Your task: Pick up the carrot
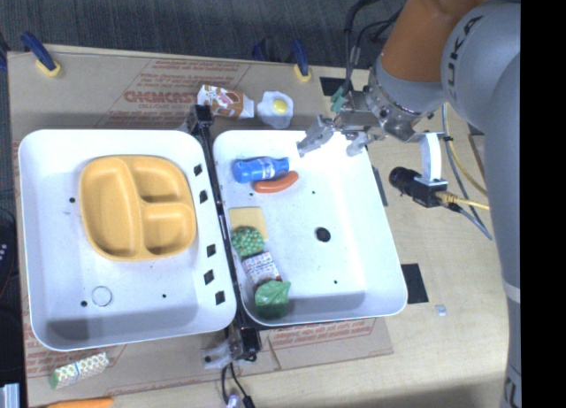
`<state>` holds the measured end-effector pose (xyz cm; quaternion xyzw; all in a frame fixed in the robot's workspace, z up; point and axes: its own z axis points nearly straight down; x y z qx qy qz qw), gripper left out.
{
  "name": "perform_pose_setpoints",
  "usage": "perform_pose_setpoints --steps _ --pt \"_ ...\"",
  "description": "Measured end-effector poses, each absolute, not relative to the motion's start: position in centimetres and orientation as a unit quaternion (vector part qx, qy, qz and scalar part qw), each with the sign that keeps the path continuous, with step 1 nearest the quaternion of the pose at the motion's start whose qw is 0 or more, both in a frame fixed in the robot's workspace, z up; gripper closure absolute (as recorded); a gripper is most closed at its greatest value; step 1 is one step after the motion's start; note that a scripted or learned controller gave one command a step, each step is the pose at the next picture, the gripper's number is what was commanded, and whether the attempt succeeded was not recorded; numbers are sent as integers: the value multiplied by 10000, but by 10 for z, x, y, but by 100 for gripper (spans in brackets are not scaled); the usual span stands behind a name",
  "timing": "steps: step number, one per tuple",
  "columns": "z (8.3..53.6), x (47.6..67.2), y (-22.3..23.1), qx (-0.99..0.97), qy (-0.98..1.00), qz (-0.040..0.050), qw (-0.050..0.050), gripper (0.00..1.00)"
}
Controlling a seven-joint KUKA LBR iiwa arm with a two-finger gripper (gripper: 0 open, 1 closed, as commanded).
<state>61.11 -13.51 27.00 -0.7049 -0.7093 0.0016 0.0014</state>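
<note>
The carrot (276, 184), a short orange-red stick, lies in the right bin (354, 256) near its far left corner, just below a blue bottle (259, 168). My gripper (334, 142) hovers over the bin's far rim, up and to the right of the carrot and apart from it. Its two grey fingers (311, 140) are spread open with nothing between them.
Down the right bin's left side lie a yellow slab (248, 217), a green bumpy piece (247, 240), a small packet (261, 266) and a green leafy item (271, 296). The left bin holds a yellow divided tray (137, 205). A toy egg (277, 108) sits beyond the bins.
</note>
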Motion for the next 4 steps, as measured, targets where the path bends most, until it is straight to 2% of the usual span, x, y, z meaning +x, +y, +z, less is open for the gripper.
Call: perform_pose_setpoints --steps 1,2,3,4 --pt "135 635 -116 -6820 -7313 24 26 0" --pt "91 597 -99 -7460 -6659 16 21 0" --pt "193 657 -64 -7323 -6810 3 6 0" --pt "94 655 -95 -6471 -7623 38 51 0"
